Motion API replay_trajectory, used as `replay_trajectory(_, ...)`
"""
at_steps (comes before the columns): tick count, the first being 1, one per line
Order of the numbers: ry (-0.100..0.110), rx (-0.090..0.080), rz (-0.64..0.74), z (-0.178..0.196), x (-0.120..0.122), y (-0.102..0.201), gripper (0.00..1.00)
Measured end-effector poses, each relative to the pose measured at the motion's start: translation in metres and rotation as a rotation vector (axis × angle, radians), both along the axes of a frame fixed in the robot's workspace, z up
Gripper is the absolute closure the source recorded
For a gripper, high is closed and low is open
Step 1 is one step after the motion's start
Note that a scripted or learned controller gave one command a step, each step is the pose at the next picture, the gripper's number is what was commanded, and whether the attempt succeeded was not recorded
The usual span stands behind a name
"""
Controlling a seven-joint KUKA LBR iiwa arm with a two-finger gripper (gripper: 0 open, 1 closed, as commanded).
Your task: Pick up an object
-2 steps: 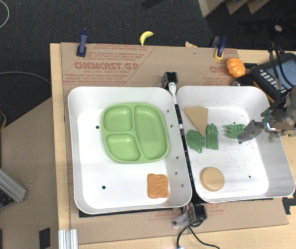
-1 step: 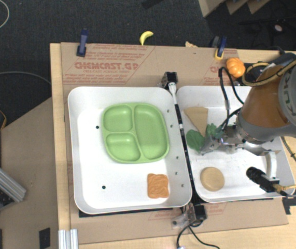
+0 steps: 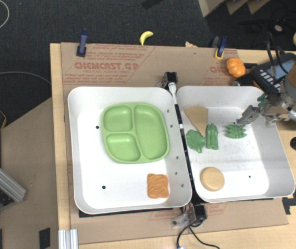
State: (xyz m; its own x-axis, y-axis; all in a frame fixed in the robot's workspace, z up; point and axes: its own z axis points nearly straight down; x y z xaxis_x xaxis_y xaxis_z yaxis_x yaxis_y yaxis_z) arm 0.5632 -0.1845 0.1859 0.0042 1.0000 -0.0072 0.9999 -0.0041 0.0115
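The right bin point(image 3: 272, 165) holds a tan wedge point(image 3: 197, 117), two green pieces point(image 3: 195, 140) point(image 3: 211, 137) side by side, a small green leafy piece point(image 3: 235, 132) and a round tan biscuit point(image 3: 212, 179). My gripper point(image 3: 243, 118) reaches in from the right, low over this bin, its tip just above and right of the leafy piece. Whether it touches that piece I cannot make out. In the left bin point(image 3: 83, 139) lie a green divided plate point(image 3: 135, 132) and an orange waffle-like piece point(image 3: 157, 185).
The bins meet along a black-edged seam point(image 3: 181, 139). On the cardboard bench behind the bins are an orange fruit-shaped object point(image 3: 235, 67), a yellow banana-shaped object point(image 3: 145, 36) and two blue clamps point(image 3: 82, 43) point(image 3: 220, 46). The arm's body point(image 3: 295, 92) overhangs the right bin's far right rim.
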Motion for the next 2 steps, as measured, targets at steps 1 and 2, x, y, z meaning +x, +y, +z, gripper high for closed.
replay_trajectory(1,0.013,0.007,0.003,-0.105,0.022,-0.022,0.0)
replay_trajectory(2,0.006,0.005,0.005,-0.061,0.04,-0.04,0.0)
